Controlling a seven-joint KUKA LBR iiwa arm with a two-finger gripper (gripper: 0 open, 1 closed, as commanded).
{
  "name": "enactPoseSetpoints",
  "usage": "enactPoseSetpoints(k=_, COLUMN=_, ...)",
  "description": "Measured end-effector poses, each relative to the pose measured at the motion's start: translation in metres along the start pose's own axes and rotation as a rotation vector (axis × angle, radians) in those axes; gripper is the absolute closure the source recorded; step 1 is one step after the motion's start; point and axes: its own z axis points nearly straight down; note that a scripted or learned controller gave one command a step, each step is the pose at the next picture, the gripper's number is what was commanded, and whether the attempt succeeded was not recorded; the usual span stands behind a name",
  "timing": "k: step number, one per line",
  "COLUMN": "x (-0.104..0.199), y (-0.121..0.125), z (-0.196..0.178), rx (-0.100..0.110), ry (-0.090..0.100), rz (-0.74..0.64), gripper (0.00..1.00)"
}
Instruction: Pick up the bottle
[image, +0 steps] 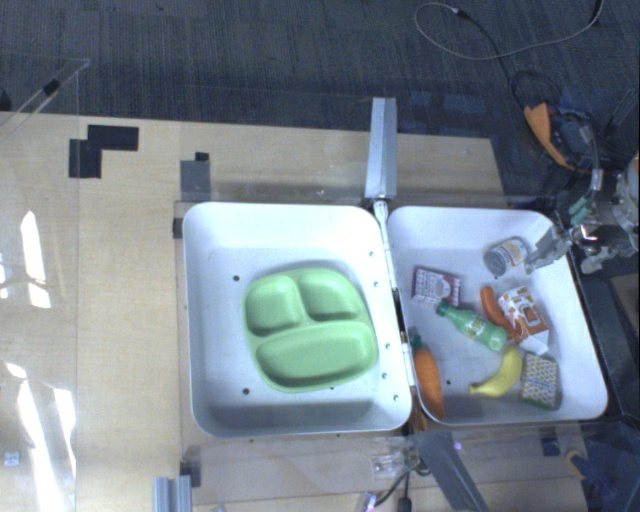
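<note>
The bottle (473, 327) is lying on its side mid-bin in the right bin (590, 400), cap pointing up-left. A hotdog (492, 306) is touching it from above, a banana (503, 376) is sitting just below, and a can (505, 255) is lying further up. The gripper (556, 243) is hanging beyond the can, holding nothing; its opening cannot be made out. A descent risks pinching the hotdog instead, or rolling the bottle.

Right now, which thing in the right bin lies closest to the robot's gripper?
The silver can, at the bin's upper right, lies right beside the gripper. The green bottle, banana and carrot lie farther off.
</note>
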Motion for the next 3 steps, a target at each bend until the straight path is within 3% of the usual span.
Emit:
enactPoseSetpoints(k=1, x=0.032, y=-0.060, z=0.051, rx=0.002, ry=0.002, rz=0.260, gripper=0.00)
enactPoseSetpoints(k=2, x=0.078, y=-0.021, z=0.121, rx=0.003, ry=0.001, rz=0.340, gripper=0.00)
enactPoseSetpoints(k=3, x=0.039, y=-0.061, z=0.152, rx=0.004, ry=0.001, rz=0.580, gripper=0.00)
